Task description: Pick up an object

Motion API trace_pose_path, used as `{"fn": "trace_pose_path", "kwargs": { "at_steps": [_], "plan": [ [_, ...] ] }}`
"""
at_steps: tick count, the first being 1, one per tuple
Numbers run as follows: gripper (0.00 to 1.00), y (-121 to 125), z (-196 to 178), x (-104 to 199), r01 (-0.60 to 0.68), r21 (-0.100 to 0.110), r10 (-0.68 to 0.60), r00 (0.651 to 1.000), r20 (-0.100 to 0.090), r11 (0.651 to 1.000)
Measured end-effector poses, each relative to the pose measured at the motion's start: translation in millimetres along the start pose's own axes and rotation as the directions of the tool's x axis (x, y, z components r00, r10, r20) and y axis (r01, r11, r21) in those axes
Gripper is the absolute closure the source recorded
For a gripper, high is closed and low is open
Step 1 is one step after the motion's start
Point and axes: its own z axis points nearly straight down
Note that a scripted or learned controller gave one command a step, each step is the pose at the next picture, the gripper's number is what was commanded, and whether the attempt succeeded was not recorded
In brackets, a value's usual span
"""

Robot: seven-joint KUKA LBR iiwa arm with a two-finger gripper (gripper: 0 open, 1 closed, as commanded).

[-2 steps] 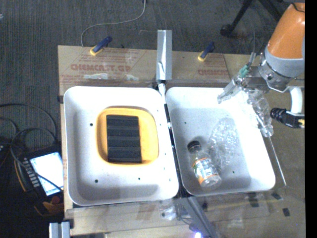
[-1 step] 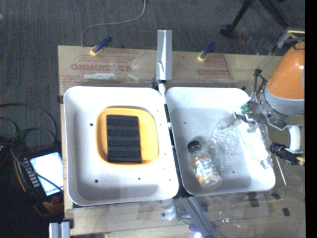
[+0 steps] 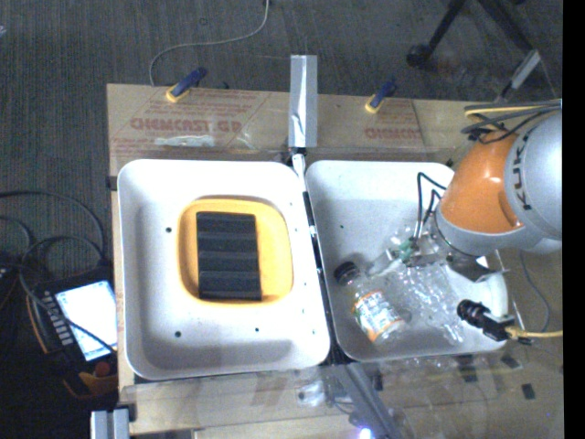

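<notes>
A crushed clear plastic bottle lies in the right bin, with its black cap toward the bin's left wall and an orange-and-white label around its middle. My gripper hangs over the bottle's upper right end, mostly covered by the orange and grey wrist. I cannot tell whether it touches the bottle. In the left bin rests a yellow rectangular dish holding a black ribbed block.
The two bins meet at a narrow ridge in the middle. The bench behind them bears two blue-and-yellow clamps and an upright metal post. Cables and a lit screen lie on the floor at left.
</notes>
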Motion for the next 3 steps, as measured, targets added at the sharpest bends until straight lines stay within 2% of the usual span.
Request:
{"fn": "trace_pose_path", "kwargs": {
  "at_steps": [1,2,3],
  "plan": [
    [0.0,-31.3,-1.0,-8.4,-0.276,-0.003,0.276,0.961,-0.001,0.961],
    [0.0,-48.7,-37.6,-46.9,-0.073,0.015,0.073,0.997,-0.005,0.997],
    [0.0,-55.3,-28.6,-60.4,-0.294,0.017,0.294,0.956,-0.011,0.956]
  ]
}}
